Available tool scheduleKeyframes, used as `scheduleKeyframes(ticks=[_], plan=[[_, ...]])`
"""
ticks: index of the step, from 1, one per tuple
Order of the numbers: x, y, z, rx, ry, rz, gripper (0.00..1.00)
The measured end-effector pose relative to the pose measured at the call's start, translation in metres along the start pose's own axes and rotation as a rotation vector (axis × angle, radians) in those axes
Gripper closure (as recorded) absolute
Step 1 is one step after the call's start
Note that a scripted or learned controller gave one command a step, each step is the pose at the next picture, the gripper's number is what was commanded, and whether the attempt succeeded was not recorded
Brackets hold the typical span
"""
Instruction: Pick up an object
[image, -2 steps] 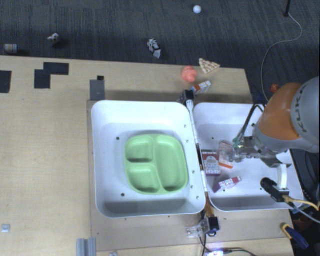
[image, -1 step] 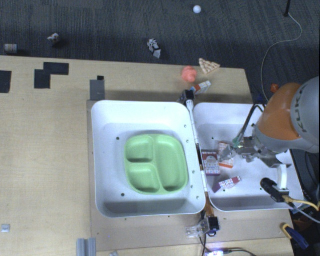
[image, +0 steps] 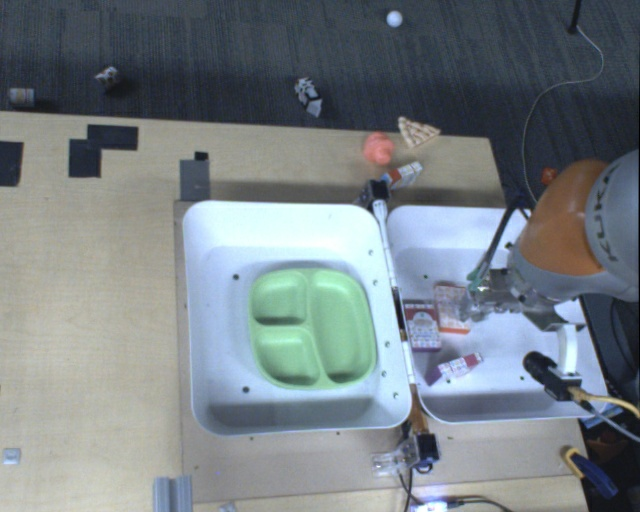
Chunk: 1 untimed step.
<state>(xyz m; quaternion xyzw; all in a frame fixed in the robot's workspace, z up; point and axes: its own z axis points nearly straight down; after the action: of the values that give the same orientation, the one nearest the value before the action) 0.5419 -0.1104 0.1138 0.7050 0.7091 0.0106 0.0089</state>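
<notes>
near edge first: table (image: 90, 400) runs plain along the front, with both bins set on it. right bin (image: 450, 225) holds the loose stuff. nearest its front wall is a small packet (image: 460, 366), long axis slanting up to the right, bare bin floor around it. behind that a red-and-white packet (image: 422, 328) lies close to the bin's left wall, so room is tight on that side. just beyond and to its right is an orange-edged packet (image: 450, 304), long axis roughly near-to-far. it touches or overlaps the red-and-white one, can't tell which.

pincer (image: 477, 292) sits low at that packet's right edge, so the likely target lies straight to its left, just beside. cannot tell if the pincer is apart or together, and nothing shows clamped in it. arm (image: 568, 232) comes in over the bin's right wall.

judgement: a short shift left and down looks like enough. the risk is shoving the packet into its neighbour or the wall. the far part of the bin floor is bare.

left bin (image: 200, 300) holds a green plate (image: 308, 327) with three sections, well apart from the pincer. farther back on the table is a pink ball (image: 378, 148), past the bins' far rim.
</notes>
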Motion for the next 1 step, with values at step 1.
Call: scheduleKeyframes(ticks=[1], plan=[[0.0,-0.0001,0.0001,0.0,0.0,0.0,0.0]])
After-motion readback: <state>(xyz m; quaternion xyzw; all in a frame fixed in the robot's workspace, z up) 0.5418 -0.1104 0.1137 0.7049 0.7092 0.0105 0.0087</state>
